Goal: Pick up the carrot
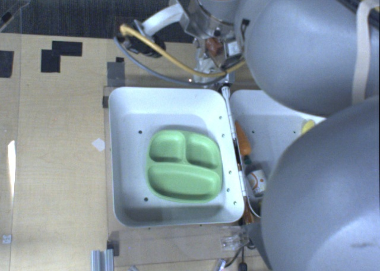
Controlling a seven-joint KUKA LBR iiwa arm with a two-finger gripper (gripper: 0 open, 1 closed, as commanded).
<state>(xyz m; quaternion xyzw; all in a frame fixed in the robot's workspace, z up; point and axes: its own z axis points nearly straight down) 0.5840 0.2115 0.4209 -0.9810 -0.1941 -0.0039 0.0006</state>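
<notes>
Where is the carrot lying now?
The carrot lies in the right bin, along its left wall beside the divider, just right of the left bin holding the green tray.

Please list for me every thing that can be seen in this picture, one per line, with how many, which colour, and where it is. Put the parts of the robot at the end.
left bin: one, white, shallow, centre of the view on the bench.
divided plate: one, light green, three compartments, lying in the left bin.
right bin: one, white, beside the left bin, largely covered by the arm.
carrot: one, orange, in the right bin along its left wall.
small round object: one, white with dark marks, in the right bin below the carrot; too small to identify.
yellow object: one, at the arm's edge in the right bin; mostly hidden.
bench: one, light wood, black squares at upper left.
arm: one, grey with orange band, from the right.
gripper: one, above the bins' far edge.
</notes>
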